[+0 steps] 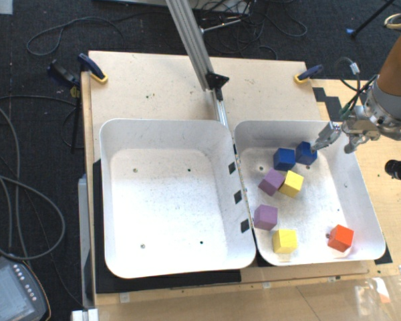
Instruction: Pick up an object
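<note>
The hand (340, 138) hangs over the far right rim of the right bin (361, 186), fingers spread and released, grasping nothing. Just to its left lie two blue cubes (306, 153). Nearer the camera from it sit purple cubes (272, 182), yellow cubes (293, 183) and an orange cube (341, 237).

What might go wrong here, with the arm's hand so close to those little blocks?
The gripper hangs at the right bin's upper rim, so it may bump that wall. The two blue cubes sit touching, and the purple cube touches the yellow cube; reaching for one may just push its neighbour away.
</note>
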`<state>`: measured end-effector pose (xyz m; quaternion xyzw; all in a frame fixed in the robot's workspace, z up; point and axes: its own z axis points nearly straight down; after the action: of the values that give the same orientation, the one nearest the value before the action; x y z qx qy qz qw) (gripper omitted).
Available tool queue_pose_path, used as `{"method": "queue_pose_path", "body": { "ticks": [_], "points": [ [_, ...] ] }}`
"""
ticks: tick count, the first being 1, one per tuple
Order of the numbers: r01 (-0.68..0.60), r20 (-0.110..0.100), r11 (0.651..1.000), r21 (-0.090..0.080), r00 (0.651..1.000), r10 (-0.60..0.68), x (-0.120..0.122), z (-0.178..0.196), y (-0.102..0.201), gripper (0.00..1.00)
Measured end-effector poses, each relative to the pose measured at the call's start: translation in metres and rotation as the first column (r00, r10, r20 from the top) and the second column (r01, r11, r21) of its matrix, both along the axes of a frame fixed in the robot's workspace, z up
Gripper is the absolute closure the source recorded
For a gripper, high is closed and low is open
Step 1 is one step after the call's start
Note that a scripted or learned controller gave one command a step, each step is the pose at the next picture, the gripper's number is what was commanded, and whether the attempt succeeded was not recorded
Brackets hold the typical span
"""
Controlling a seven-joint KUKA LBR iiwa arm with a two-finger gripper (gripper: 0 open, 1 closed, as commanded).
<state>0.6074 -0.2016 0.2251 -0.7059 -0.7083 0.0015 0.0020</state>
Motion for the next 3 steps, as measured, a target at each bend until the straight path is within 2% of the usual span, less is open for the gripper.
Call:
{"method": "queue_pose_path", "body": {
  "ticks": [1,2,3],
  "points": [
    [0.004,0.0,1.0,0.0,1.0,-0.004,0.0,-0.063,-0.004,0.0],
    [0.004,0.009,1.0,-0.003,1.0,-0.004,0.001,-0.11,-0.005,0.0],
    [0.005,0.009,1.0,-0.003,1.0,-0.005,0.001,-0.101,-0.005,1.0]
  ]
}}
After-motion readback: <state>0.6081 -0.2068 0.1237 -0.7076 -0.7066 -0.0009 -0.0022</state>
